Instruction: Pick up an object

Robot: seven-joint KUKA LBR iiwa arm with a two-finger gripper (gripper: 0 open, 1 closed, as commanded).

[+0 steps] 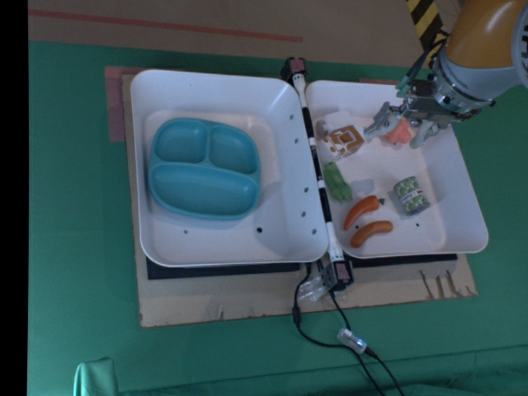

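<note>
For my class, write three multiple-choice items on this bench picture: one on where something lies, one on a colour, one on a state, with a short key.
1. Where does the divided plate lie?
A. In the left bin
B. In the right bin
C. On the green cloth

2. What colour is the divided plate?
A. Red
B. Blue
C. Yellow

3. How do the chilli pepper and the sausage lie?
A. Stacked on each other
B. Standing upright
C. Flat, side by side

Key: 1 A, the plate sits inside the left bin's walls. 2 B, its surface is light blue. 3 C, both lie flat on the right bin's floor, the sausage just below the pepper.
</note>
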